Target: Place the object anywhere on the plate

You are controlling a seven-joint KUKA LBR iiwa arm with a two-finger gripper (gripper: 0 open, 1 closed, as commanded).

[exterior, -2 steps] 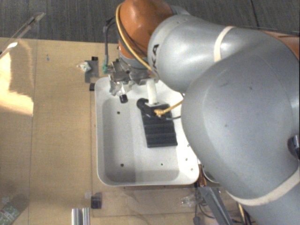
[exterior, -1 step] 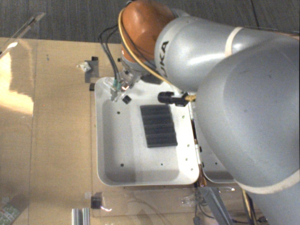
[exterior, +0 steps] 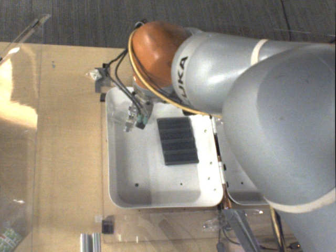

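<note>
One gripper [exterior: 134, 115] hangs over the upper left corner of the left bin [exterior: 122, 188], and most of it is hidden under the arm's [exterior: 236, 83] orange band and the black and yellow cables looping round the wrist. What shows is a small, blurred cluster of grey and green parts just inside the bin's rear wall; I cannot tell how the gripper is set, nor whether anything is in it.

Just to its right, lying flat on the bin floor, is a dark, ribbed rectangular slab [exterior: 178, 140], apart from the gripper and tilted slightly against the bin's sides. Whether this is the plate or the object is not clear, and no other loose item can be made out in the bin.

Right of the dividing rim, the second bin [exterior: 239, 185] is almost wholly covered by the arm's large grey body, so only a sliver of its near left corner is visible and its contents cannot be judged.

On the wooden surface [exterior: 63, 140] in front of the left bin sit a small dark block [exterior: 107, 226] and a shiny metal piece [exterior: 90, 242] cut off by the bottom edge.
</note>
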